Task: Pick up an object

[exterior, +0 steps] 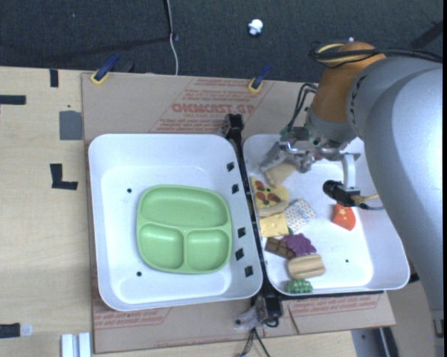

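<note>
The gripper (288,157) hangs over the right bin (372,270)'s far left corner; whether it is open cannot be told. Toy food lies just below it: a pizza slice (266,194), purple grapes (300,242), an orange piece (343,216) to its right.

bulky grey arm (409,147) with an orange band (335,88) above the wrist.

two white bins (104,199), one green divided plate (184,227), several toy foods (290,229)
</note>
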{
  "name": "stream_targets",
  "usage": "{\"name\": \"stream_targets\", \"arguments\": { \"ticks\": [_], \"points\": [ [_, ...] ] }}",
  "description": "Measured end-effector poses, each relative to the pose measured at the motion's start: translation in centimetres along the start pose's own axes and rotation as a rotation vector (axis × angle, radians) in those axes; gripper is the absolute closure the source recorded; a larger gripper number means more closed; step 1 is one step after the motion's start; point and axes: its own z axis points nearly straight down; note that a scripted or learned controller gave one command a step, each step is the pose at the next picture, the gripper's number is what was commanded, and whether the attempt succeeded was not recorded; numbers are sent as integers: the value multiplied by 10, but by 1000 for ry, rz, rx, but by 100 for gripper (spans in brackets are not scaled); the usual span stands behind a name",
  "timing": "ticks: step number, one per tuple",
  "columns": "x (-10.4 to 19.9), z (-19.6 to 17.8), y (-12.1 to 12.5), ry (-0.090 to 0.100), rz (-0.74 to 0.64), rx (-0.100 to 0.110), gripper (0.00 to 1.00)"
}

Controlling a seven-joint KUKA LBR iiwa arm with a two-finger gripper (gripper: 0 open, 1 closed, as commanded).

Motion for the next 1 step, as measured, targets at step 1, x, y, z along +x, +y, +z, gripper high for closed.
{"name": "stream_targets", "arguments": {
  "ticks": [1],
  "points": [
    [0,-12,1,-1,-1,-2,100]
  ]
}}
